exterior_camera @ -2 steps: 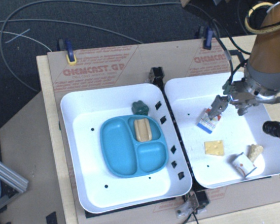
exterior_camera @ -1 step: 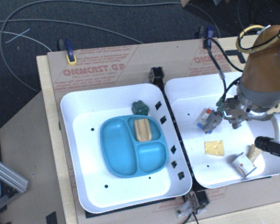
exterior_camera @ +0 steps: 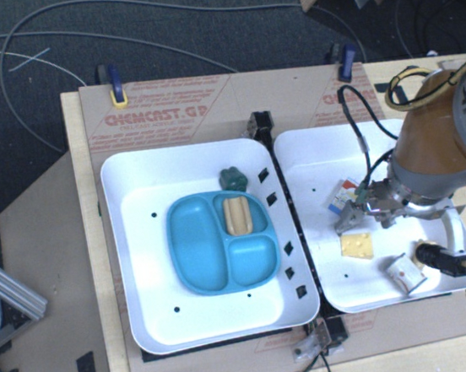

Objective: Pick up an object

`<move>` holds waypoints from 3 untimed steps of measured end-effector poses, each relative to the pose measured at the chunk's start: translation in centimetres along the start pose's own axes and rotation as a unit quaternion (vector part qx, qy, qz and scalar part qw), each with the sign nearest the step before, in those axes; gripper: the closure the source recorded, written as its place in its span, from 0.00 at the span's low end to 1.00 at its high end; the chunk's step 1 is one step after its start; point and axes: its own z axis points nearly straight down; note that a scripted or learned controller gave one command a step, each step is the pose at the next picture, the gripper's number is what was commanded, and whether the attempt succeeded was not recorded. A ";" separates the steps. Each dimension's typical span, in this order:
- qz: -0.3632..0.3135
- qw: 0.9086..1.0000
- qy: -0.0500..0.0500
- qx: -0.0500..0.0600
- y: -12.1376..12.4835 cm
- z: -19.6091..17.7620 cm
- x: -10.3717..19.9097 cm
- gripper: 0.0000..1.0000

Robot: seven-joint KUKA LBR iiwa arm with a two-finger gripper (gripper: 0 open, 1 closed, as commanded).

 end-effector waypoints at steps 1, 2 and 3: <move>0.000 1.000 0.000 -0.001 -0.1 3.4 0.1 0.00; 0.000 1.000 0.000 -0.003 0.1 2.1 0.1 1.00; -0.001 1.000 -0.001 -0.005 0.0 -2.2 0.0 1.00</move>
